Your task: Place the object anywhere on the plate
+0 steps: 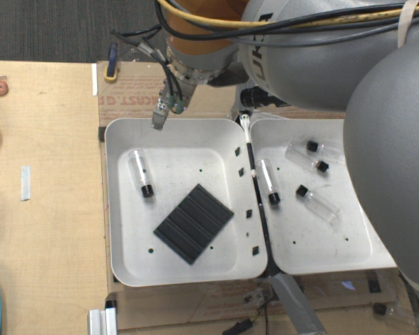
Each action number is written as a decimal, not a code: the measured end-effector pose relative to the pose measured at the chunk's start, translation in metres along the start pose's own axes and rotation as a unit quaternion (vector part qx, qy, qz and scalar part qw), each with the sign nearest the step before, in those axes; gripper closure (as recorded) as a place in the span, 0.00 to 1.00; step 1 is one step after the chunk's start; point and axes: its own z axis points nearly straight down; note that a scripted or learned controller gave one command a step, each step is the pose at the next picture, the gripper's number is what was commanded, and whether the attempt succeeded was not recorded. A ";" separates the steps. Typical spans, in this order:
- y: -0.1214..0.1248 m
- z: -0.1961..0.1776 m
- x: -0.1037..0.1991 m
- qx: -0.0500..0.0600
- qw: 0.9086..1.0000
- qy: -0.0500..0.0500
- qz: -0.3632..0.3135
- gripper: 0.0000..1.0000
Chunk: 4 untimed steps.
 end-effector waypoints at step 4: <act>-0.039 -0.006 0.000 -0.001 0.981 0.000 -0.194 1.00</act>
